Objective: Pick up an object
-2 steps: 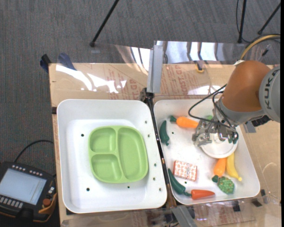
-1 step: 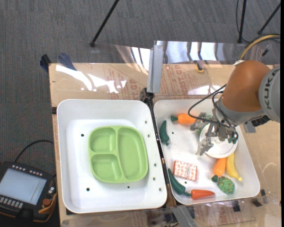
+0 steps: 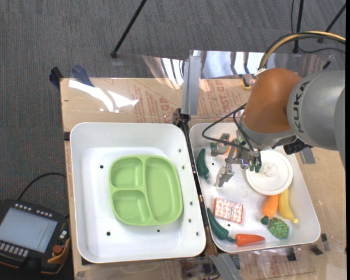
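Note:
My gripper (image 3: 239, 171) hangs low over the upper middle of the right bin (image 3: 311, 212), open, with nothing between its fingers. One grey finger (image 3: 224, 177) points down at bare bin floor. A dark green cucumber (image 3: 202, 163) lies just left of it by the bin wall. Immediately to its right sits a white round plate (image 3: 270, 172). A red and white box (image 3: 228, 210) lies below the gripper. Further right are an orange carrot (image 3: 269, 206), a yellow banana (image 3: 287, 206) and a green broccoli piece (image 3: 278, 227).
The left bin (image 3: 81, 156) holds a light green divided plate (image 3: 146, 189). At the right bin's front edge lie a dark green vegetable (image 3: 219, 226) and an orange-red one (image 3: 249, 238). A handheld control pendant (image 3: 23, 232) rests off the bench at lower left.

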Tool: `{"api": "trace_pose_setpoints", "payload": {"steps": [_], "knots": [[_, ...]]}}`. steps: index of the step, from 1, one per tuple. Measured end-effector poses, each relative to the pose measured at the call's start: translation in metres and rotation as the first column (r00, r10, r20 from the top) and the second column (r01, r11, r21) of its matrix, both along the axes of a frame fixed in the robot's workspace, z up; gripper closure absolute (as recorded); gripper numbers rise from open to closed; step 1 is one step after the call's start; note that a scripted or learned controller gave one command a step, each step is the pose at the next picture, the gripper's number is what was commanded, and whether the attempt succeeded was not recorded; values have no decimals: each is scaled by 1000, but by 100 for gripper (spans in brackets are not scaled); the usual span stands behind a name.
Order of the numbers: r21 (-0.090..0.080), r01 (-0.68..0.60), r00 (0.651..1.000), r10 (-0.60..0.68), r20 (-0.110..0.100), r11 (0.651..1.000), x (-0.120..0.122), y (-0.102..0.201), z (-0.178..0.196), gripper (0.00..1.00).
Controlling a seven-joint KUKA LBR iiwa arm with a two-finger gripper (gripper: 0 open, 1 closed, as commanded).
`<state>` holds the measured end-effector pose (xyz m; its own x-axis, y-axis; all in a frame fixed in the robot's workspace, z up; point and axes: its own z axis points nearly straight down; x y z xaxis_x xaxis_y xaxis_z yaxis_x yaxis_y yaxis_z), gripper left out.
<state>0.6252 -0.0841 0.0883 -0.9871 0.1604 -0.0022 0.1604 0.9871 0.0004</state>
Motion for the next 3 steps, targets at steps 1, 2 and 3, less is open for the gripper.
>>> {"api": "trace_pose_setpoints", "payload": {"steps": [1, 2, 3], "knots": [[0, 61, 998, -61, -4, 998, -78, -61, -1, 0], [1, 46, 999, -46, -5, 999, 5, -31, 0, 0], [0, 224, 975, -224, -8, 975, 11, -6, 1, 0]]}}
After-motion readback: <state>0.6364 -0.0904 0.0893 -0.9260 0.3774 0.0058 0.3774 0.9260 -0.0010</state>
